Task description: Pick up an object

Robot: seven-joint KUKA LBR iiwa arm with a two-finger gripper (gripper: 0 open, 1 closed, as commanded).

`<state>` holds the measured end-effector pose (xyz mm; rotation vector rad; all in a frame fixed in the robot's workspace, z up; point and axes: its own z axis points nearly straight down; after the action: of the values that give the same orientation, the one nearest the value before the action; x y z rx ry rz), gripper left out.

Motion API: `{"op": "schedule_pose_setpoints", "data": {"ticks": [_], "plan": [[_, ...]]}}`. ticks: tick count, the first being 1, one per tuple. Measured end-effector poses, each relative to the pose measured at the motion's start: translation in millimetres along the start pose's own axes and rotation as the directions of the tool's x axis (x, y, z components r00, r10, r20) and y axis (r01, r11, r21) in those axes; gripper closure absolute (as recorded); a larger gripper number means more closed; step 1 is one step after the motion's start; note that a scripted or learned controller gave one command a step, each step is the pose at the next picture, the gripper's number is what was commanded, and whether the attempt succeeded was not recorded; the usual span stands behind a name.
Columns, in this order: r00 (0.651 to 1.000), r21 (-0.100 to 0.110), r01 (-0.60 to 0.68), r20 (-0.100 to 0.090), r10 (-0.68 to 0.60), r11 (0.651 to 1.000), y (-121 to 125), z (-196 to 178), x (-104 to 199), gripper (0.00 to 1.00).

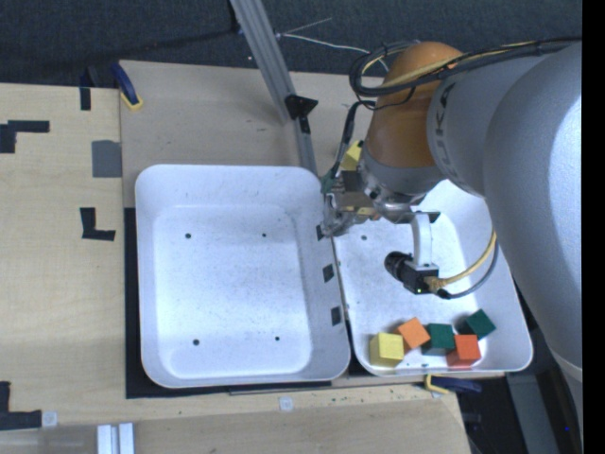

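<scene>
Okay, I've got the arm (492, 130) reaching in from the right, hanging over the right bin (506, 343), its orange band (411, 102) above the wrist. Gripper (333, 218) sits low at the inner edge of that bin, right by the wall it shares with the left bin (151, 253). Claw state: I cannot tell, the tips are too small and blurred against the bin rims. I see nothing between them.

Objects are bunched in the near corner of the right bin, well apart from the gripper: a yellow block (387, 348), an orange block (414, 332) just beside it, a green block (440, 336), a red-orange block (466, 348), and a dark green block (480, 323) toward the right wall. They touch or nearly touch one another; exact contacts hard to read.

A black cylindrical part (408, 272) with a yellow cable hangs off the wrist over the middle of the right bin. A grey metal bar (269, 55) slants down from the top toward the bins.
</scene>
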<state>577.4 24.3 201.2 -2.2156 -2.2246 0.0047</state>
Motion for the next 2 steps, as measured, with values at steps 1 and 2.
{"op": "schedule_pose_setpoints", "data": {"ticks": [1,2], "plan": [[1.000,0.000,-0.003,0.001,0.003,1.000,-4.6,10.0,-2.7,1.00],[1.000,-0.005,0.000,-0.001,0.000,1.000,45.9,9.3,23.1,1.00]]}}
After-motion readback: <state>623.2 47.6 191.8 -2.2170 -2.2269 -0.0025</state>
